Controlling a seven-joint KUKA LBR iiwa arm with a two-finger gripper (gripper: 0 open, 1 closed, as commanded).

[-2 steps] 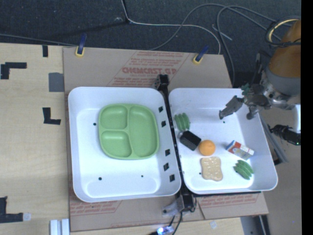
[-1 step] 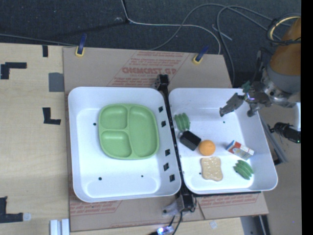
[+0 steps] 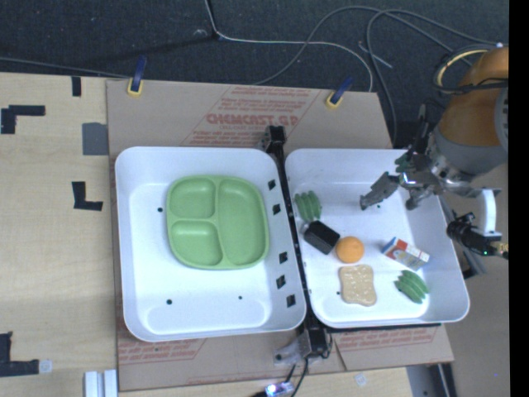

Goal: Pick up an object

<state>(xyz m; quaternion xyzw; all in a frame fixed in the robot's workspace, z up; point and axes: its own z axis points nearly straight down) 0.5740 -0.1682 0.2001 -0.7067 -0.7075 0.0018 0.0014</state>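
My end effector (image 3: 376, 197) hangs released, its fingers spread and gripping nothing, over the right bin (image 3: 331, 162) near its far edge. The orange ball (image 3: 350, 250) lies mid-bin, touching the black block (image 3: 321, 237).

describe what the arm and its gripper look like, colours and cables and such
The arm is bulky and rounded, grey with an orange band at the top. Its gripper is dark grey metal with two slim fingers. Black cables hang beside the wrist.
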